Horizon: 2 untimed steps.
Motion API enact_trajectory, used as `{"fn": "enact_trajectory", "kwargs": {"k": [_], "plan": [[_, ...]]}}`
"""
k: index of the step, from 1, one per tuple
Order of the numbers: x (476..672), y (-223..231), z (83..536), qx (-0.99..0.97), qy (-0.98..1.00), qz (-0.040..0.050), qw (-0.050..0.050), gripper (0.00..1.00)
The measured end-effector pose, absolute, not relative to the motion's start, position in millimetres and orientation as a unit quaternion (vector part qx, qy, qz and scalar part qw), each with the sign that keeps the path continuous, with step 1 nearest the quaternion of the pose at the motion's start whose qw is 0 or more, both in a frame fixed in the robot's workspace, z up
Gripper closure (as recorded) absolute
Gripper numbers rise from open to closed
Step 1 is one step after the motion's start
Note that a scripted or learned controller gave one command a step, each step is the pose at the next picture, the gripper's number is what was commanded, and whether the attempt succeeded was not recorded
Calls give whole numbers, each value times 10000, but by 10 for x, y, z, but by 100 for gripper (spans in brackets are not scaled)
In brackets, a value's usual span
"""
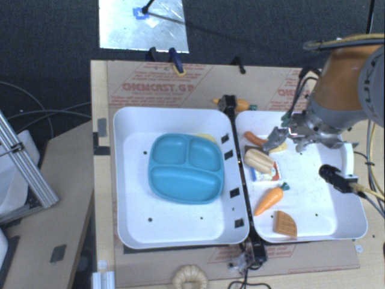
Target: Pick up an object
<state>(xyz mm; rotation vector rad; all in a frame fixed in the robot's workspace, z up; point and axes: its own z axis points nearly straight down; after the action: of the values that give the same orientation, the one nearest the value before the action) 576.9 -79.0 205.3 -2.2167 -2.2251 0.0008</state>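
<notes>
Orange carrot (268, 200) lies diagonally, green top toward the gripper (278, 138).

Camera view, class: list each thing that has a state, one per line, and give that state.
blue divided tray: upright, lying flat in the left bin.
toy carrot: lying on its side, right bin.
hot dog: lying flat, right bin.
waffle piece: lying flat, right bin.
gripper: low over the right bin.
</notes>
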Motion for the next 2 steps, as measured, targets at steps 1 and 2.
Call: {"fn": "enact_trajectory", "kwargs": {"k": [1,2], "plan": [[5788,-828,1633,-7066,-7076,2,2,0],[5755,-915,1074,-7068,-7074,7,10,0]]}}
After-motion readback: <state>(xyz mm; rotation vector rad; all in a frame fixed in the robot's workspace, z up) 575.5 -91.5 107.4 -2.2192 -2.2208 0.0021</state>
